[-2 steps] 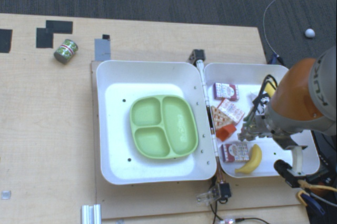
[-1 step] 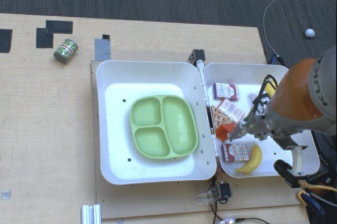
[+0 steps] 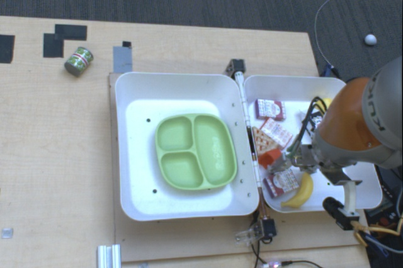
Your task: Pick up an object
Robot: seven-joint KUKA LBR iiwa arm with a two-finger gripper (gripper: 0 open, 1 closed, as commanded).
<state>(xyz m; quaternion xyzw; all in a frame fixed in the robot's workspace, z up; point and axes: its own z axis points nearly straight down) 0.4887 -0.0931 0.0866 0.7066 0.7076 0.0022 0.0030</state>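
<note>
While the gripper, jaws impossible to read, hovers over the right bin, a banana at its five o'clock looks light, soft, best pinched mid-curve

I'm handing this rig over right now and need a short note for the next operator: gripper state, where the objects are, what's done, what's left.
Gripper: low in the right bin, over the cluster of items; nothing visibly held.
Right bin contents: banana near the front edge, a red-and-white packet at the back, more packets in between, a small red item by the gripper.
Left bin: green divided plate, nothing on it.
On the bench: a small can, far left.
Done: arm is down among the items.
Left: grasp one object and lift it.
</note>
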